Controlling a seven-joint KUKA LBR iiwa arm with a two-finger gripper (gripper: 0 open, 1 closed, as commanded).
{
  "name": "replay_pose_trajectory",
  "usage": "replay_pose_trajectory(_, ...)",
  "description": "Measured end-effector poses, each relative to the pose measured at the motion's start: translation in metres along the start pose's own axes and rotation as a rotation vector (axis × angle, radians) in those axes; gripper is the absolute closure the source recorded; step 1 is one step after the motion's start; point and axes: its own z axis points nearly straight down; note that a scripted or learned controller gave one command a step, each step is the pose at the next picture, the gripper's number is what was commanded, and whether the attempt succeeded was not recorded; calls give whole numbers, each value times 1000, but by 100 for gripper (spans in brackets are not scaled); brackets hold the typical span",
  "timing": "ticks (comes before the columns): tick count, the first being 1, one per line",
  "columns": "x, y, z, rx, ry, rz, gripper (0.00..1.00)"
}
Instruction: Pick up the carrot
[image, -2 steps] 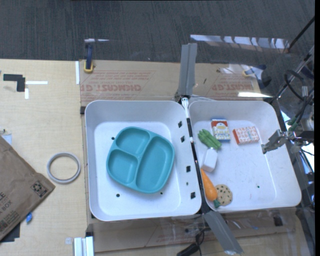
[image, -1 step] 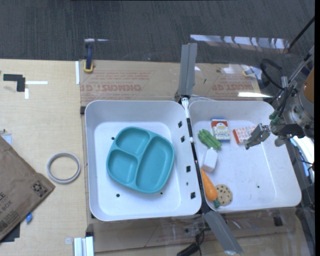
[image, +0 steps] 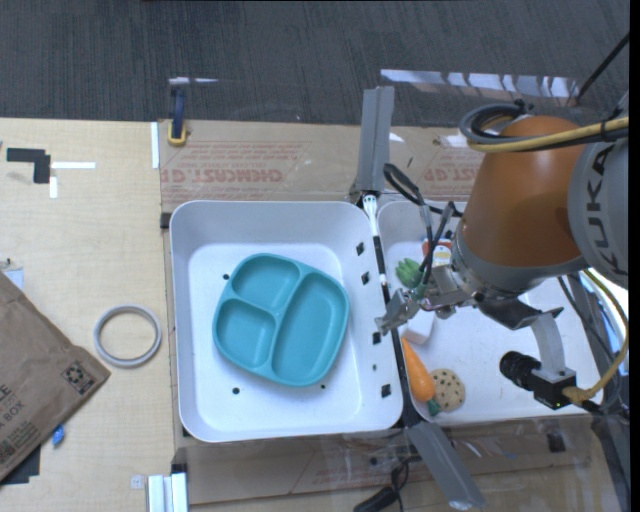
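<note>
Over the right bin (image: 500, 395), the pincer (image: 408, 305) is seen low by the dividing wall, its grip impossible to tell. Just below it the carrot (image: 417, 375) is seen lying, beside a cookie (image: 446, 388).

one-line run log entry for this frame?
hand: over right bin | carrot: on bin floor, near cookie | plate: left bin

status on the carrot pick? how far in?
Done: the arm has reached over the right white bin. In hand: nothing visible; the tool hangs above the small orange carrot, which lies on the bin floor beside a speckled round cookie. Left: descend, grasp, lift.
</note>
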Motion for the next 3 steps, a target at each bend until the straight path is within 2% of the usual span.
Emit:
replay_pose_trajectory(1, -36, 39, 4, -2, -1, -281, 0)
replay_pose_trajectory(2, -24, -7, 59, 2, 2, -474, 0)
replay_pose_trajectory(3, -54, 25, 58, -4, -1, -745, 0)
